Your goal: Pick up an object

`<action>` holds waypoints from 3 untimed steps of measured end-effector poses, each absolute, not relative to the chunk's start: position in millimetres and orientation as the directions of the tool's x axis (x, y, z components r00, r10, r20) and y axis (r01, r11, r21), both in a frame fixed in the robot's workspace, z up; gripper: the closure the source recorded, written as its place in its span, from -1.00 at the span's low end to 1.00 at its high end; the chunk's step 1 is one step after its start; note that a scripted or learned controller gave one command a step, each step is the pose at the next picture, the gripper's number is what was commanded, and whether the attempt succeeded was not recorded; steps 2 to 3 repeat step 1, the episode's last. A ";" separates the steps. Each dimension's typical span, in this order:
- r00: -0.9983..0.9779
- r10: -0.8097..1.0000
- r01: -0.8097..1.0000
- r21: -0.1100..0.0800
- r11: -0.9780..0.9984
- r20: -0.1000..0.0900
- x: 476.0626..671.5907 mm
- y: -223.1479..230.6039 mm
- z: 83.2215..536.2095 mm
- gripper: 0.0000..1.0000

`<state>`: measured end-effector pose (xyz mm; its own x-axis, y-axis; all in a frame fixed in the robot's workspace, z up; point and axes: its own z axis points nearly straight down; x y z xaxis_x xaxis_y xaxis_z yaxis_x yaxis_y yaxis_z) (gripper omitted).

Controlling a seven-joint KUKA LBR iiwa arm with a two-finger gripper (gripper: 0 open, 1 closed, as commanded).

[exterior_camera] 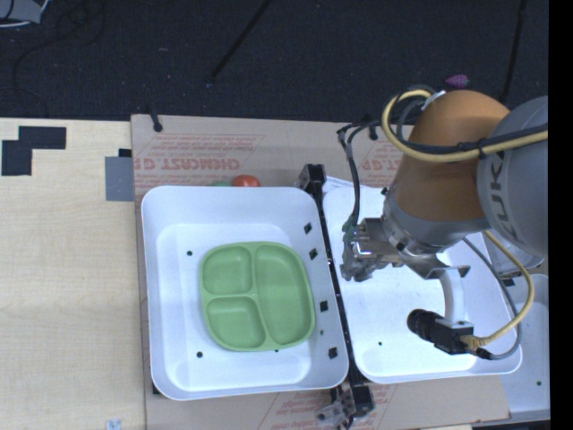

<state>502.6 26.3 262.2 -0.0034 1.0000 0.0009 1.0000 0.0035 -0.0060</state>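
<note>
A light green divided plate (pixel 255 295) with three compartments lies flat in the middle of the left white bin (pixel 170 231). My gripper (pixel 356 260) hangs over the left part of the right white bin (pixel 376 356), just right of the black divider between the bins. Nothing shows between its metal parts, and the arm's orange band and grey body hide much of the right bin. The gripper is well apart from the plate.
A small red and green object (pixel 240 183) lies on the cardboard just behind the left bin's far rim. The black divider (pixel 324 267) runs between the bins. Pale wooden benchtop (pixel 63 285) stretches to the left.
</note>
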 end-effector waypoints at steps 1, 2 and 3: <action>-0.003 1.000 1.000 -0.008 0.003 0.000 499.3 76.8 240.7 1.00; -0.003 1.000 1.000 -0.008 0.003 0.000 499.3 76.8 240.7 1.00; -0.003 1.000 1.000 -0.008 0.003 0.000 499.3 76.8 240.7 1.00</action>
